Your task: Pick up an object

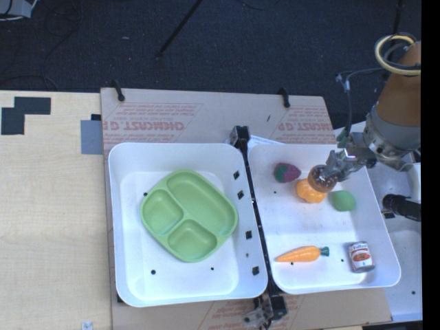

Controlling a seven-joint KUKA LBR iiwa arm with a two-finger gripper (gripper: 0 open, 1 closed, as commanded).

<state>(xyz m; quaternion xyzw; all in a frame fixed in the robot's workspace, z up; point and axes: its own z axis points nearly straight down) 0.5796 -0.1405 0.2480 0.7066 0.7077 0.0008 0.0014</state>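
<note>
Carrot (300,254) orange, green-tipped; tool (323,178) over orange fruit (310,191), grip unclear.

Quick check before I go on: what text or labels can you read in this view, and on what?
Red print on the cardboard sheet under the white bins: reversed and upside down, not reliably readable.
Label on the small can in the right bin: red and white, too small to read.
Nothing else bears text.

Left bin (130,267) white, holding a light green divided plate (189,214). Right bin (385,267) white: orange carrot (298,255) with green tip, red-and-white can (359,256), green ball (342,201), magenta-green fruit (287,172), orange-yellow piece (311,191).
</note>
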